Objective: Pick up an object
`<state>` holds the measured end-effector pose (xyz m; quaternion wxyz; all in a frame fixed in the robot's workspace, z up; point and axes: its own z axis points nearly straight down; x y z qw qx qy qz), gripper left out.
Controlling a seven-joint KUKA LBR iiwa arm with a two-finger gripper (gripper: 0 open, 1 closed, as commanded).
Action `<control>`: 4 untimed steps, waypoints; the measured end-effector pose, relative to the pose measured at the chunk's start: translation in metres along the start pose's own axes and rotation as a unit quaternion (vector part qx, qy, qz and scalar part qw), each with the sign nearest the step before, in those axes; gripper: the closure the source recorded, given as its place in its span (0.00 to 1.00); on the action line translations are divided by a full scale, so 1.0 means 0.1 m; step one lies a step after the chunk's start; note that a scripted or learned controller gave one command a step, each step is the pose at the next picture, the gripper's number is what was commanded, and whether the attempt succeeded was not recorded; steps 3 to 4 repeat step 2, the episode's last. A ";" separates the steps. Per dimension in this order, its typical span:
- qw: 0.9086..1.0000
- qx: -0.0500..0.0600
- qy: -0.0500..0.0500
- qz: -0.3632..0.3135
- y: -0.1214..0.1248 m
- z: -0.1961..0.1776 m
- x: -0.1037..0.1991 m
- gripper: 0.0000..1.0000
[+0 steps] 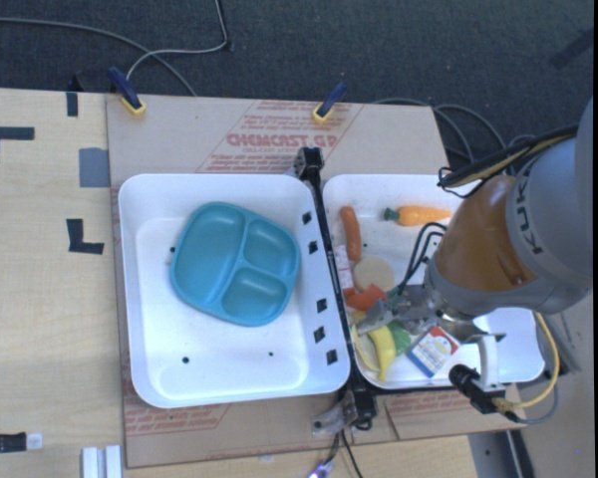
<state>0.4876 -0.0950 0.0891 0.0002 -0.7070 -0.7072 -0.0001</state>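
The right bin (498,182) holds several toy foods: a red sausage (350,232), an orange carrot (419,214), a pale round piece (375,271), a red-orange piece (364,296), a yellow banana (380,348) with a green piece (400,343) and a small red, white and blue packet (434,351). My gripper (394,312) is low in this bin, directly above the banana and the red-orange piece. The grey arm with its orange band (483,242) hides most of the bin's right half.
In the left bin (140,267) lies a blue divided plate (236,262). A black clip-lined divider (324,267) separates the two bins. Both bins rest on cardboard (269,137) held by yellow-blue clamps (128,93). Cables trail along the front right.
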 end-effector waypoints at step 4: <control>1.000 0.000 0.000 -0.001 0.10 -0.95 0.63 1.00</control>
